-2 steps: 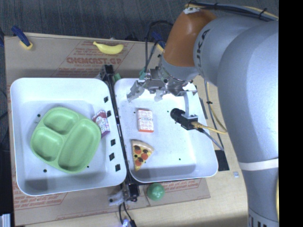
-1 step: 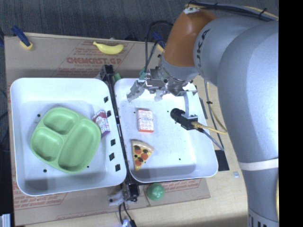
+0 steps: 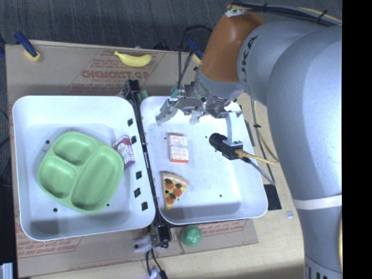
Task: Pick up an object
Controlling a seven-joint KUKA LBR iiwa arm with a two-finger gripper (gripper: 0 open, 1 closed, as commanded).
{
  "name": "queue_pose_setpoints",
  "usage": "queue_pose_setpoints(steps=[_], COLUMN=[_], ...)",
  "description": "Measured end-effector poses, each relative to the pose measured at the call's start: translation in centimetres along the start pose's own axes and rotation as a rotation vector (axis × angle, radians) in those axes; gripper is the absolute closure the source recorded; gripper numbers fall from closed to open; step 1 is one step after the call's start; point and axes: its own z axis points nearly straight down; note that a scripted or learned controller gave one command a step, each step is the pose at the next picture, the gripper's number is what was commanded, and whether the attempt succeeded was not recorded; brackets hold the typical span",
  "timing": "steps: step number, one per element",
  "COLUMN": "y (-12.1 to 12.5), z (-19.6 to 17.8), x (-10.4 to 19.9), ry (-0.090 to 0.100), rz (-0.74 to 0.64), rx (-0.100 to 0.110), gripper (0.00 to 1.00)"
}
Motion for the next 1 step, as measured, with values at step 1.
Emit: queue_pose_setpoints(steps=[1], y=[0.00], z=[0.00], x=[0.00], ry=[0.000], rz=[0.000], rx=[0.000], gripper=[0.00])
